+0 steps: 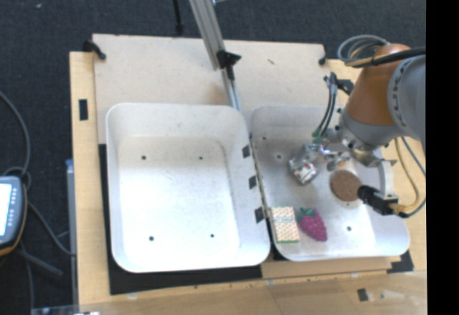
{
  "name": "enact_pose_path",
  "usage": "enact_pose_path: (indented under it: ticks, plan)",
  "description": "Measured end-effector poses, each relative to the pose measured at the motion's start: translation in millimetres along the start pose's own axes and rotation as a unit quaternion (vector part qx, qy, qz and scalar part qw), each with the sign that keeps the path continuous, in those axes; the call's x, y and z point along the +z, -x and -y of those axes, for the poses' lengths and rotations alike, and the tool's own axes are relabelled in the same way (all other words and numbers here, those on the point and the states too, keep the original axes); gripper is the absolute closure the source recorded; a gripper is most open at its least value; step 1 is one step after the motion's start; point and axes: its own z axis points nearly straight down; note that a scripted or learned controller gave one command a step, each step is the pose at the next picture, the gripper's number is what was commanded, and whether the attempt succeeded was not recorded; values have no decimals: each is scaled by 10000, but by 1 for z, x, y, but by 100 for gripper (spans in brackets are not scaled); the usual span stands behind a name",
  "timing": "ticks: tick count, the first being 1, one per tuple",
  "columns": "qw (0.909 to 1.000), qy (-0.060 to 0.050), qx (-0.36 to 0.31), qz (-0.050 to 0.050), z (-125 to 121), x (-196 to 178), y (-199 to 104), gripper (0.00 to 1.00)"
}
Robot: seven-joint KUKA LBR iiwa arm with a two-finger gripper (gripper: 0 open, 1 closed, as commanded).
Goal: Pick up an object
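In the right bin (283,127) lie a small silvery-grey object (303,170), a brown round disc (345,185), a magenta berry-shaped toy (313,224) and a yellow-green box (285,224) by the bin's front-left wall. The arm, with its orange band (373,95), reaches in from the right. My gripper (320,153) hangs low over the bin's middle, just up and right of the silvery object and up-left of the brown disc. Whether it touches the silvery object is unclear.
The left bin (179,184) sits beside the right one, sharing a raised middle wall. A slanted metal pole (208,19) rises from the bench behind the bins. Cables (401,199) trail off the wrist at the right bin's right side.
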Motion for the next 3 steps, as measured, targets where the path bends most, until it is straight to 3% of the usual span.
enact_pose_path:
  ticks: [1, 2, 3]
  plan:
    - [10000, 8, 22, 4, 0, 30, 1, 0]
    - [10000, 39, 53, -1, -1, 17, 2, 100]
    - [10000, 58, -5, 2, -6, -47, 4, 100]
